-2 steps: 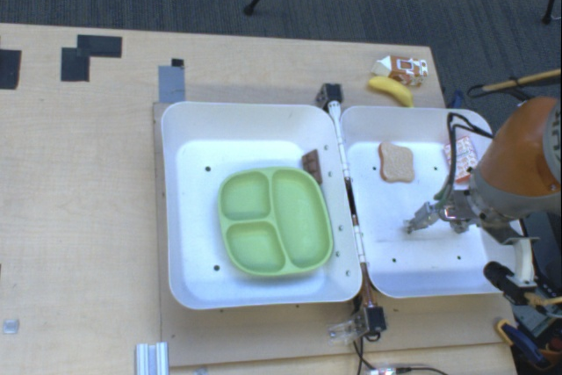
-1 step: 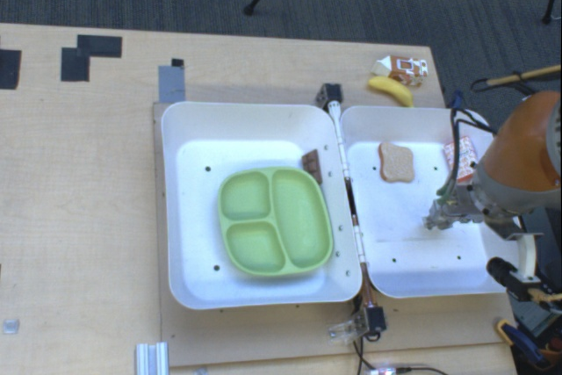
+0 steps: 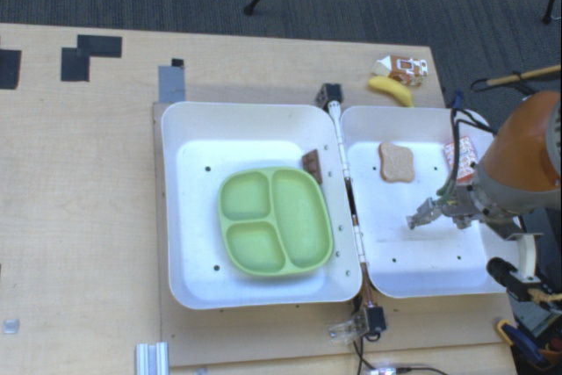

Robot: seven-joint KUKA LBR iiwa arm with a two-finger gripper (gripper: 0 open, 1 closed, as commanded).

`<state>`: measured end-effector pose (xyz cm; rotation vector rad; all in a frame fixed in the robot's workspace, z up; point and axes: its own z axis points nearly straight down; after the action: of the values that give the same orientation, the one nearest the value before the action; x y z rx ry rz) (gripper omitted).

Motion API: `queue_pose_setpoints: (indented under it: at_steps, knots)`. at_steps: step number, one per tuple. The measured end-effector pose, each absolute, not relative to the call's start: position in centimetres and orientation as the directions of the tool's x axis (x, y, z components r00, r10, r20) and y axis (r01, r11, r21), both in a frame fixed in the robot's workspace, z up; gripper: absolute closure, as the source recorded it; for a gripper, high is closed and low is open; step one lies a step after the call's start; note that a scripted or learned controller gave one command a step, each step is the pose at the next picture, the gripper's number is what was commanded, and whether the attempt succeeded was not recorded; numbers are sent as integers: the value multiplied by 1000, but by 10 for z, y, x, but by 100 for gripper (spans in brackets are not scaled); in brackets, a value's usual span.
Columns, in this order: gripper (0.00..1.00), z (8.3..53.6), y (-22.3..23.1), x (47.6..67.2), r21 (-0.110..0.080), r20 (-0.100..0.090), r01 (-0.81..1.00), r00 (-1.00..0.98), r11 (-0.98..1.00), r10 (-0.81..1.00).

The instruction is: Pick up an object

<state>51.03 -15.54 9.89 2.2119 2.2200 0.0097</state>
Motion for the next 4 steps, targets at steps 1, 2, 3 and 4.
queue_pose_setpoints:
  at_steps: [1, 2, 3, 4]
  knots:
    - [100, 109, -155, 512, 13, -1, 1000, -5, 5, 1000]
    - [0, 109, -155, 512, 13, -1, 1000, -6, 6, 1000]
    - [100, 120, -154, 513, 16, -1, 1000, -7, 7, 1000]
    - [0, 120, -154, 513, 16, -1, 1000, -7, 7, 1000]
